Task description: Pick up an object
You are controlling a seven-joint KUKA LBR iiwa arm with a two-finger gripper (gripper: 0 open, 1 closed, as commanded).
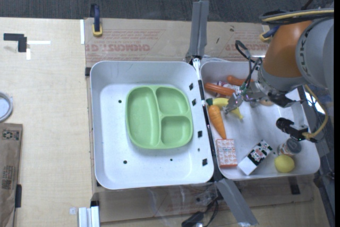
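Observation:
My gripper (234,105) is low in the right bin (265,120), near its left wall. Its tip sits right over a small yellow item (220,102), just above the thick end of an orange carrot (216,120). A long red-orange piece (220,89) lies just behind it. Whether anything is between the gripper's tips is hidden by the wrist. Toward the front of the bin lie a red carton (227,152), a black-and-white carton (255,156) and a yellow lemon (285,164).
The left bin (106,130) holds a green divided plate (159,116). A small dark jar (291,145) stands by the lemon near the right bin's right wall. A grey post (198,29) rises behind the wall between the bins. Tape and a brown bag lie at far left.

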